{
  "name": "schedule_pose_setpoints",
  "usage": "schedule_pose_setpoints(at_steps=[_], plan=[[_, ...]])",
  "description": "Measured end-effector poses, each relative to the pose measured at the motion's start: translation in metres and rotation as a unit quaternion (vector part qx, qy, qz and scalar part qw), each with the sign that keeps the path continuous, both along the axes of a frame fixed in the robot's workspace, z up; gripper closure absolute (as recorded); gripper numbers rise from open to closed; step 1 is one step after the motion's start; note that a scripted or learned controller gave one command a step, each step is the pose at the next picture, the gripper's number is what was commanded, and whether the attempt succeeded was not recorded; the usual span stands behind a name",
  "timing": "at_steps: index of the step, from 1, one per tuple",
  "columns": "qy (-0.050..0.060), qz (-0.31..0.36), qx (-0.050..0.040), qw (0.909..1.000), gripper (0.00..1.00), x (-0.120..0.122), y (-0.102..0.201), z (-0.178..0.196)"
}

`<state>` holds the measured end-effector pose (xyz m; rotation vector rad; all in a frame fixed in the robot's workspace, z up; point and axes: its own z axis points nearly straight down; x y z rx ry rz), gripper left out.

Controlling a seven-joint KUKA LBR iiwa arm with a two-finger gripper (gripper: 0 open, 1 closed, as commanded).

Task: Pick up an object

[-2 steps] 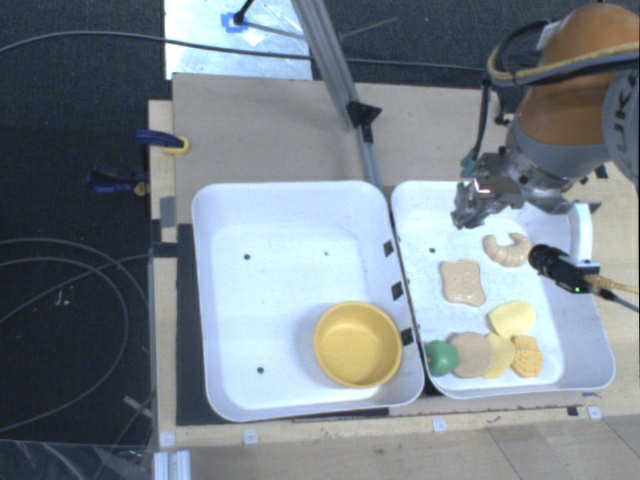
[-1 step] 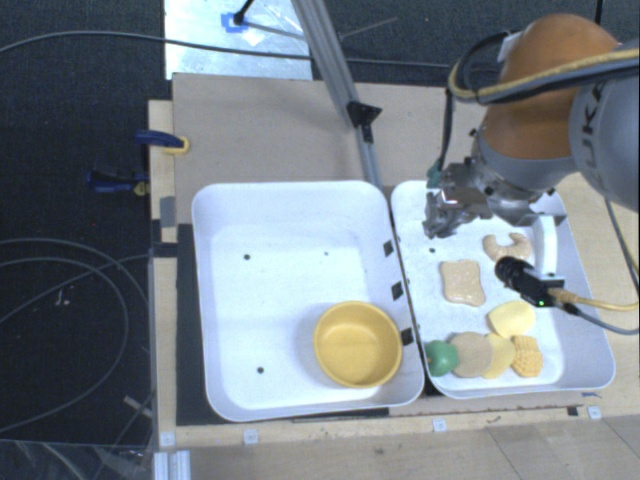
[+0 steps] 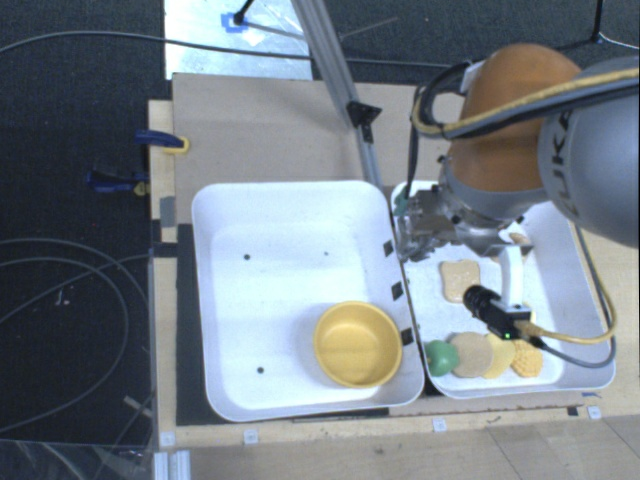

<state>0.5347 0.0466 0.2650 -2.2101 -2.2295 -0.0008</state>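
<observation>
Bowl (image 3: pixel 357 343), one, yellow, is sitting at the left bin's (image 3: pixel 250 228) front right corner. You're seeing four small pieces (image 3: pixel 485 355) lying along the right bin's (image 3: pixel 585 293) front edge; jaws (image 3: pixel 425 230) are hovering at its rear left; their spread I cannot tell.

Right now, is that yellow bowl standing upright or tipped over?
Upright. The yellow bowl sits in the left bin, its round opening facing up and its inside visible.

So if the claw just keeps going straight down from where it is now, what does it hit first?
Probably the floor of the right bin near its upper left corner. The claw hangs there, beside the wall shared with the left bin. The toast-shaped piece lies a little nearer the camera, likely missed, though depth is unclear.
</observation>
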Motion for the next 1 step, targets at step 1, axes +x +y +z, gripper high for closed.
schedule_pose_setpoints(at_steps=[1], plan=[[-0.001, 0.000, 0.0000, 1.0000, 1.00, -0.0145, 0.0377, -0.0117]])
